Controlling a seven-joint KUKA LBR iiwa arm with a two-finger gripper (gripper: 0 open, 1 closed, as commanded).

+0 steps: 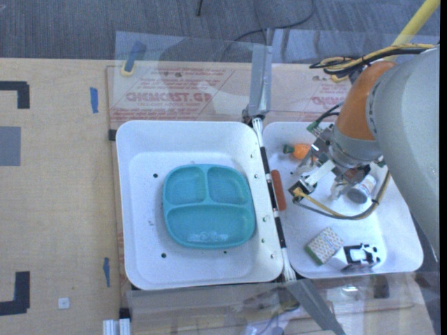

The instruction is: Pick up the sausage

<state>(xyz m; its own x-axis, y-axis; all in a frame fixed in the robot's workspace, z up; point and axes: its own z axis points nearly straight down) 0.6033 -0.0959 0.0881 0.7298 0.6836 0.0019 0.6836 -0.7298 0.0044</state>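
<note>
The sausage (278, 189) is a short reddish-brown stick lying lengthwise against the left wall of the right bin (405, 253). My gripper (327, 179) hangs low over the middle of that bin, a little to the right of the sausage and apart from it. Nothing shows between it and the sausage but bare bin floor. The grey wrist with its orange band (357, 110) rises behind the gripper and covers the bin's upper right part.
In the right bin lie an orange carrot-like piece (300, 151), a small silver can (360, 189), a speckled block (323, 246) and a black-and-white object (360, 255). A teal divided plate (208, 206) sits in the left bin (133, 187). A yellow cable (335, 211) loops under the gripper.
</note>
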